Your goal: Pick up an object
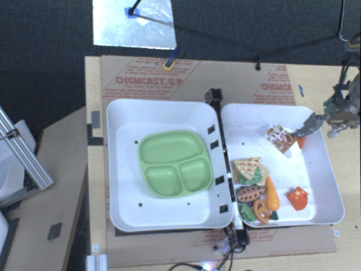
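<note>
left bin (121,151) holds green divided tray (172,164) | right bin (324,168) holds toy food | gripper (309,126) at upper right, finger state: cannot tell | nearest target snack packet (280,139) just beside tip | risk: flat packet slides away, grasp misses

arm (345,103) cut off at right edge
</note>
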Motion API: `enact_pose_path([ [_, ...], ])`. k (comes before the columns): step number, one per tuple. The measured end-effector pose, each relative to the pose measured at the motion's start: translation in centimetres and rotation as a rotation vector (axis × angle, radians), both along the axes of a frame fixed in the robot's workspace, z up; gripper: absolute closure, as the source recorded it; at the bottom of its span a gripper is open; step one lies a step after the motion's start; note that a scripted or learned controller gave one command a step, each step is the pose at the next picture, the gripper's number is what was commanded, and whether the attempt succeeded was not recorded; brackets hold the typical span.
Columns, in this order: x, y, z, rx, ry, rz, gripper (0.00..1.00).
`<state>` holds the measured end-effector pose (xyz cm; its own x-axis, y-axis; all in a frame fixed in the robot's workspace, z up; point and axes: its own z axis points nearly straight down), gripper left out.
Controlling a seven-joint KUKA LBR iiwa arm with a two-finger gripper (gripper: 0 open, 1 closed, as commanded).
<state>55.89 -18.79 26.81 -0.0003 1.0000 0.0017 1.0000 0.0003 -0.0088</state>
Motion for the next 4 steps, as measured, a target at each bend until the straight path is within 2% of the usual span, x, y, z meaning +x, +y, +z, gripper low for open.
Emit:
enact_pose_path([
  [1,0.2,0.1,0.6,-0.002,-0.011,0.003,0.0],
  [2,0.2,0.0,-5.7,-0.001,-0.005,0.001,0.0],
  [4,-0.1,0.6,-14.1,-0.001,-0.007,0.001,0.0],
])
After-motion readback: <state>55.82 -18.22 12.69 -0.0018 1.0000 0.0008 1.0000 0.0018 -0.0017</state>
